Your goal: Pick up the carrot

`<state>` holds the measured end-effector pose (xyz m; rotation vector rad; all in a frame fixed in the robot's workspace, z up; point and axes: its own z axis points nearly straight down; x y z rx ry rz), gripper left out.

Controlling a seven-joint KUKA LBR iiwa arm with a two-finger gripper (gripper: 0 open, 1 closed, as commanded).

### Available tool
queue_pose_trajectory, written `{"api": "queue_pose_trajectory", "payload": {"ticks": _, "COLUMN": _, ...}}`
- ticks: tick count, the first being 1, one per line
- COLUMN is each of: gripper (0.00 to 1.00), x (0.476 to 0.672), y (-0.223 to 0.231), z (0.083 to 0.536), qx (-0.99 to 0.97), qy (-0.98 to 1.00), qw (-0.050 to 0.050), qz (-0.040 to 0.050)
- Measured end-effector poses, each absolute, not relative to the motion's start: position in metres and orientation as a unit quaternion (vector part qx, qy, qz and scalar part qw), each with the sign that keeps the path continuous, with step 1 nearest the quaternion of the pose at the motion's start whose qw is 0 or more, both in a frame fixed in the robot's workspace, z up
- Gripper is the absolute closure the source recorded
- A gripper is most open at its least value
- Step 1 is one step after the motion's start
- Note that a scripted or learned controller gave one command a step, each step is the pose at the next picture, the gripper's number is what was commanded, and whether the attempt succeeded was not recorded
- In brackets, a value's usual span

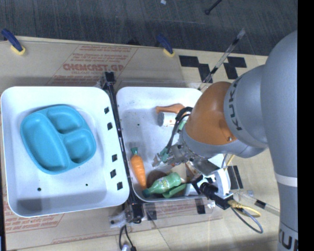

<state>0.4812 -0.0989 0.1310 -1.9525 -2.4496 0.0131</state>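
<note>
Hovering in the right bin [146, 101], end effector [170, 155] state we can't tell; carrot [138, 171] hugs the wall beside the green toy [167, 184], so we risk snagging either.

Even, fairly bright light falls from above onto the two white bins [57, 203], which look nearly washed out. A soft shadow darkens the lower left corner of the left bin. Above the bins the floor is dim. The picture is slightly soft, with grainy detail.
</note>
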Motion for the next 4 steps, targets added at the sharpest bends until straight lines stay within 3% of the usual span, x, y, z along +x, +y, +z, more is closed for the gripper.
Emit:
{"api": "queue_pose_trajectory", "payload": {"ticks": 1, "gripper": 0.0, "x": 0.481, "y": -0.099, "z": 0.131, "qx": -0.623, "qy": -0.782, "qw": 0.005, "qz": 0.0045}}
{"api": "queue_pose_trajectory", "payload": {"ticks": 2, "gripper": 0.0, "x": 0.476, "y": -0.095, "z": 0.091, "qx": -0.703, "qy": -0.711, "qw": 0.004, "qz": 0.0016}}
{"api": "queue_pose_trajectory", "payload": {"ticks": 3, "gripper": 1.0, "x": 0.477, "y": -0.095, "z": 0.101, "qx": -0.699, "qy": -0.715, "qw": 0.005, "qz": 0.0019}}
{"api": "queue_pose_trajectory", "payload": {"ticks": 4, "gripper": 1.0, "x": 0.51, "y": -0.036, "z": 0.193, "qx": -0.764, "qy": -0.645, "qw": 0.002, "qz": 0.0004}}
